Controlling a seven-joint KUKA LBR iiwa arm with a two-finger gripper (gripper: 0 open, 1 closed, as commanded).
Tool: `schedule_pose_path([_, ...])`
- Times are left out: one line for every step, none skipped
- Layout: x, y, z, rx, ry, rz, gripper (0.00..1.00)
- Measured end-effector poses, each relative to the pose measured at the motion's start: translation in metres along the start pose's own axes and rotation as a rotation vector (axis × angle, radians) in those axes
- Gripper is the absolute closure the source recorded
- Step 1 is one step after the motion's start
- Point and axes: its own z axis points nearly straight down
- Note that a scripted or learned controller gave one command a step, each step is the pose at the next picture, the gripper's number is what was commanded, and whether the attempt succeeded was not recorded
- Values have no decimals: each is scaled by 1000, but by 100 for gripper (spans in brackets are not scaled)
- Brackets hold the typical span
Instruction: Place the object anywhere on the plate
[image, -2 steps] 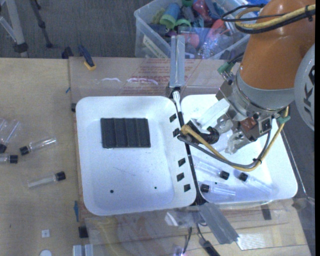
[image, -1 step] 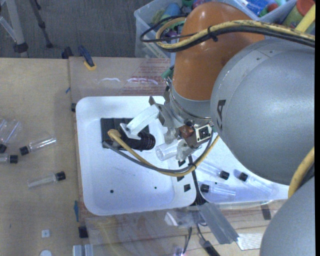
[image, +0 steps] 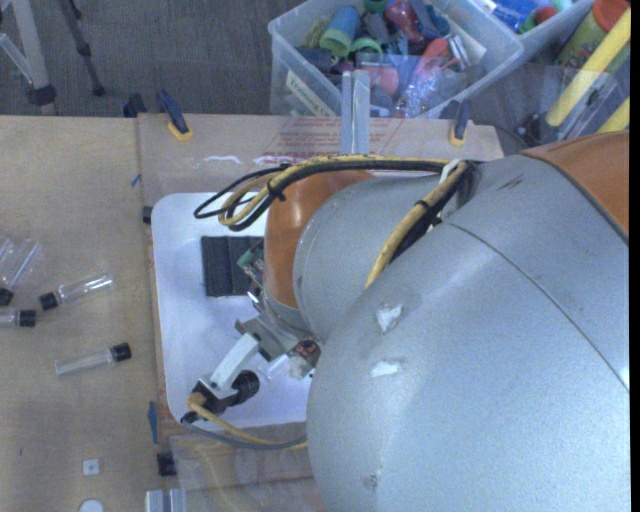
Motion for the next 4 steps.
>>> schedule_pose_path([44, 34, -31, -3, 2, -404, 100])
schedule_pose_path([103, 79, -116, -4, 3, -470, 100])
schedule_pose_path([103, 78, -116, -3, 3, -470, 0])
schedule_pose_path([42, 32, 6, 0, 0, -150, 0])
